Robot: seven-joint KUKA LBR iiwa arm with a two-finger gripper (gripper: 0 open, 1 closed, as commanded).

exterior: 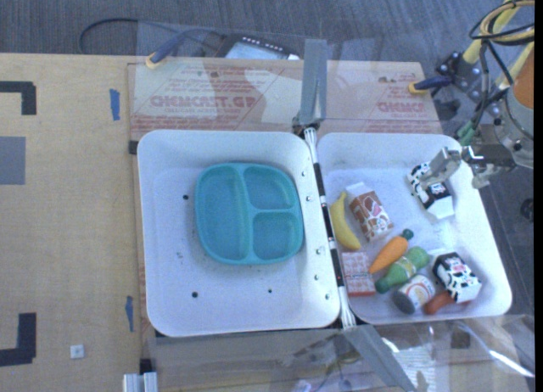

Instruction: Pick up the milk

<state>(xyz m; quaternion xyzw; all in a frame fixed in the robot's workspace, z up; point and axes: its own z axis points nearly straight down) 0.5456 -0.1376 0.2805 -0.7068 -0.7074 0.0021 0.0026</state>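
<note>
Two cow-patterned black-and-white milk cartons lie in the right bin (496, 238). One milk carton (429, 187) is near the bin's far right, tilted. The other milk carton (458, 277) rests at the near right corner. My gripper (447, 166) hangs directly over the far carton's upper right, touching or nearly touching it. The grey arm reaches in from the right edge. The gripper's body hides whether the carton is held.
A brown-and-white carton (369, 215), a banana (342, 221), a carrot (389, 253), a pink box (356, 273), a green bottle (404, 266) and a can (413, 294) crowd the right bin. The left bin (161, 238) holds a teal divided plate (250, 212).
</note>
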